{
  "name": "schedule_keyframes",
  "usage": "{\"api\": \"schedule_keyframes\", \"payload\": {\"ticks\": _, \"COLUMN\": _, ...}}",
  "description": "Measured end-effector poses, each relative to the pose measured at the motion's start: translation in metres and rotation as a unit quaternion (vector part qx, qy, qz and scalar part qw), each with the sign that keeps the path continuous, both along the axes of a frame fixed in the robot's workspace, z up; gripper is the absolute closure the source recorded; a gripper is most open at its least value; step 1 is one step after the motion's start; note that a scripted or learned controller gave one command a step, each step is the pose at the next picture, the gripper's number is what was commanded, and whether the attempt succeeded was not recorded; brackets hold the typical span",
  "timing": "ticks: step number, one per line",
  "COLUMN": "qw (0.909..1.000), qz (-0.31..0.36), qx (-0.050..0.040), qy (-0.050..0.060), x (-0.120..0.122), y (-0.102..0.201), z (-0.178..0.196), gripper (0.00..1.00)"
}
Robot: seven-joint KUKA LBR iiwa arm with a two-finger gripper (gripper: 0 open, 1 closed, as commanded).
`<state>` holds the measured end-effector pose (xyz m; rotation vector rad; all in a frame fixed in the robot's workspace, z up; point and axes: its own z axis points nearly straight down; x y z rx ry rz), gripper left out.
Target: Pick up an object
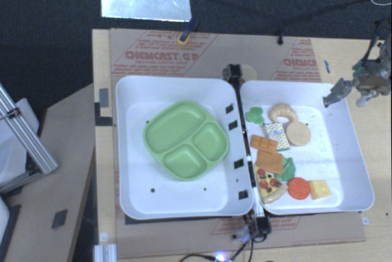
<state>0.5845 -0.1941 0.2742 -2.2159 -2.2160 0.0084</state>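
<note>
Above the far right corner of the right bin (pixel 343 150), the gripper (pixel 346 93) hangs at the edge of the view with its two fingers spread apart and nothing between them. One dark finger (pixel 335 94) points down and left over the bin's rim; the other sits just right of it.

Below and to the left, the toy food lies in a cluster along the right bin's left side, well apart from the gripper. Nearest are a croissant (pixel 282 111) and a round tan cookie (pixel 299 133), which lie just beside each other. A green leafy piece (pixel 254 114) sits left of the croissant. A small patterned packet (pixel 277 134) rests beside an orange waffle (pixel 264 144), with a second orange cracker (pixel 270 161) just below. A pizza slice (pixel 269 184) lies by the divider, next to a red tomato slice (pixel 298 188) and a yellow cheese cube (pixel 319 189).

The left bin (pixel 135 132) holds a green divided plate (pixel 185 140), lying flat near its middle.
</note>
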Motion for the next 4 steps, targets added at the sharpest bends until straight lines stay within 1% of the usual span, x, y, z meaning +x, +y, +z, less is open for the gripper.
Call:
{"api": "schedule_keyframes", "payload": {"ticks": 1, "qw": 1.0000, "qz": 0.002, "qx": -0.0012, "qy": -0.006, "x": 0.002, "y": 0.001, "z": 0.007, "gripper": 0.00}}
{"api": "schedule_keyframes", "payload": {"ticks": 3, "qw": 1.0000, "qz": 0.001, "qx": -0.0010, "qy": -0.004, "x": -0.001, "y": 0.006, "z": -0.077, "gripper": 0.00}}
{"api": "schedule_keyframes", "payload": {"ticks": 4, "qw": 1.0000, "qz": 0.001, "qx": -0.0010, "qy": -0.004, "x": -0.001, "y": -0.004, "z": -0.128, "gripper": 0.00}}
